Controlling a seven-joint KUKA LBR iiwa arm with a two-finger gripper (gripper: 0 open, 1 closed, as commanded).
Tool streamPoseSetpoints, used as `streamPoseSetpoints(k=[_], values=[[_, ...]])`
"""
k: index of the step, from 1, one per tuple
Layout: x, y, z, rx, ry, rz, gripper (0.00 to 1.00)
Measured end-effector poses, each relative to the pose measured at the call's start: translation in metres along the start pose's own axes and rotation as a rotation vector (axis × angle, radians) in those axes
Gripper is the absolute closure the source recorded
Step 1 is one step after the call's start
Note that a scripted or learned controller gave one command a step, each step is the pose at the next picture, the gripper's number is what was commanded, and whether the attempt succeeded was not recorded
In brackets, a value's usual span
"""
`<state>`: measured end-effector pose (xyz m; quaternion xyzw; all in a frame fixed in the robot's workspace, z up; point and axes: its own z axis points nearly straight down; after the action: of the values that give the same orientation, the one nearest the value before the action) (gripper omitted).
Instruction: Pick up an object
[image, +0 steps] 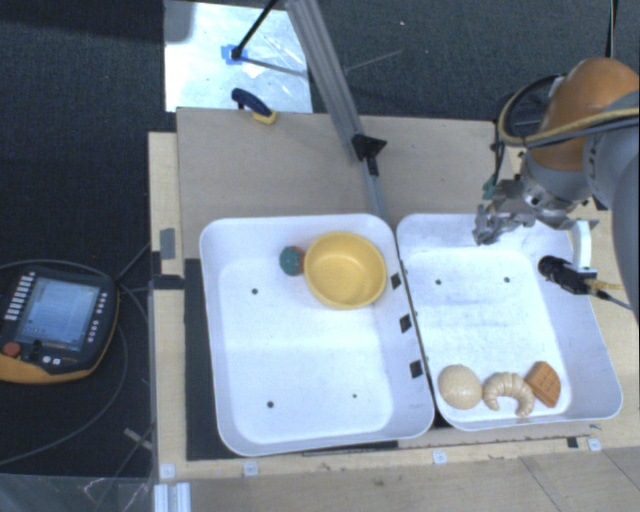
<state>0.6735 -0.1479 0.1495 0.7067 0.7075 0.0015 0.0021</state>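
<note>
The gripper (487, 232) hangs above the right white bin's (480, 300) far edge, finger spacing impossible to tell, well apart from the pale round bun (460, 386), the likeliest target.

Two white bins (300, 420), one yellow bowl (345, 269), one teal ball (290, 261), three pastries (503, 388).

View from above: a tan bench top (280, 165) stood on dark carpeted floor (80, 120), with a black mat (200, 400) under the bins' near left side. A grey pole (335, 85) slanted across the far edge beside a bright reflective patch (215, 55), and a yellow-edged control pendant (55, 322) with a lit screen lay on the floor at left, its cable (130, 265) trailing toward the bench.
</note>
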Motion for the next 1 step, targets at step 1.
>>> streamPoseSetpoints(k=[1], values=[[-0.0052,0.0014,-0.0443,0.0,0.0,0.001,1.0]])
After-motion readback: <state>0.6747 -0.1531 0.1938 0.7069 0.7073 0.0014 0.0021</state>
